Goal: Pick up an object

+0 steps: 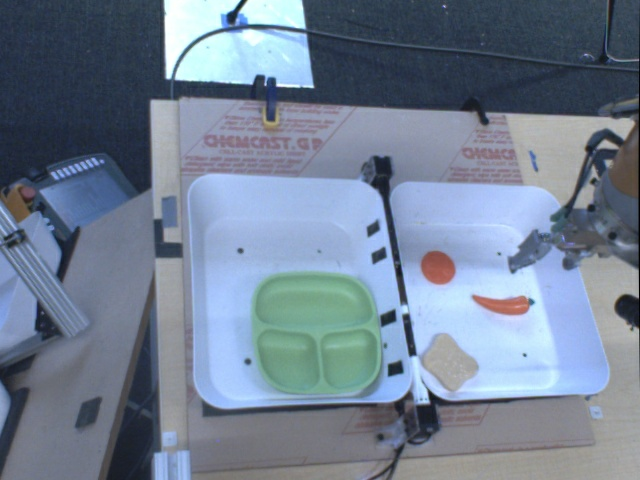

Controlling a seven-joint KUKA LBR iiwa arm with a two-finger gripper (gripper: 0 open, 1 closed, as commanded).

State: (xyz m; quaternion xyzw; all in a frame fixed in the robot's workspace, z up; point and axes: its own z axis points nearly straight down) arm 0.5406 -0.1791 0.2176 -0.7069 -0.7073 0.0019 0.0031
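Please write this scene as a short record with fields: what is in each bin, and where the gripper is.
left bin: green divided plate, three compartments
right bin: orange round object, orange-red chili pepper, tan bread slice
gripper: over the right part of the right bin, above the pepper in the picture
held object: none seen between the fingers
arm: enters from the right

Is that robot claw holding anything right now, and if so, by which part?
Nothing is held. The gripper hangs above the right bin, apart from the orange pepper lying below it.
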